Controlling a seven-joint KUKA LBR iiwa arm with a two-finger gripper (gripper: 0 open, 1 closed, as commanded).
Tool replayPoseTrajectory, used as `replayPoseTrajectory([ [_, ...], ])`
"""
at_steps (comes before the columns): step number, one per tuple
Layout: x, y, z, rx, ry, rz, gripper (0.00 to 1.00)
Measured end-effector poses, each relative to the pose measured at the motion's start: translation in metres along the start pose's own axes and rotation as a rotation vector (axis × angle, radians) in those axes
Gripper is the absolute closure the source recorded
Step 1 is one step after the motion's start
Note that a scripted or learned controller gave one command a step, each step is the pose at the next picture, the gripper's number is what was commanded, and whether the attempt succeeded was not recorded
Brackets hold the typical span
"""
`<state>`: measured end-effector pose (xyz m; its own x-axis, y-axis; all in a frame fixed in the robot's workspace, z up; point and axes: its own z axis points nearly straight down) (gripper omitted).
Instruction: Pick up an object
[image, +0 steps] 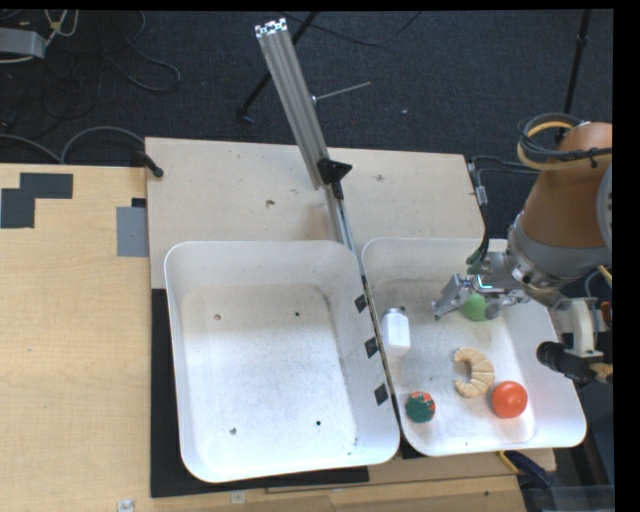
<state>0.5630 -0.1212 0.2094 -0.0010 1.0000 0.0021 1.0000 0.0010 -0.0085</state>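
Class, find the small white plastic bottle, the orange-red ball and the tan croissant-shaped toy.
small white plastic bottle (397, 331), camera view, its body.
orange-red ball (509, 399), camera view, its top.
tan croissant-shaped toy (474, 371), camera view, its curved middle.

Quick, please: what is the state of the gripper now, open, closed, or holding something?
Gripper: cannot be told; it is low in the right bin, right beside a green object.

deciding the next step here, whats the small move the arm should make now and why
Probably lower straight onto the green object in the right bin. The gripper sits right at it, nearer than the croissant or red ball. Whether it is already gripped is unclear.
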Motion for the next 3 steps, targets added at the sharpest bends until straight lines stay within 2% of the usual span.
replayPoseTrajectory([
  [1, -0.001, 0.001, -0.003, -0.006, -0.001, 0.003, 0.00],
  [3, -0.005, -0.003, 0.115, 0.000, 0.000, 0.002, 0.00],
])
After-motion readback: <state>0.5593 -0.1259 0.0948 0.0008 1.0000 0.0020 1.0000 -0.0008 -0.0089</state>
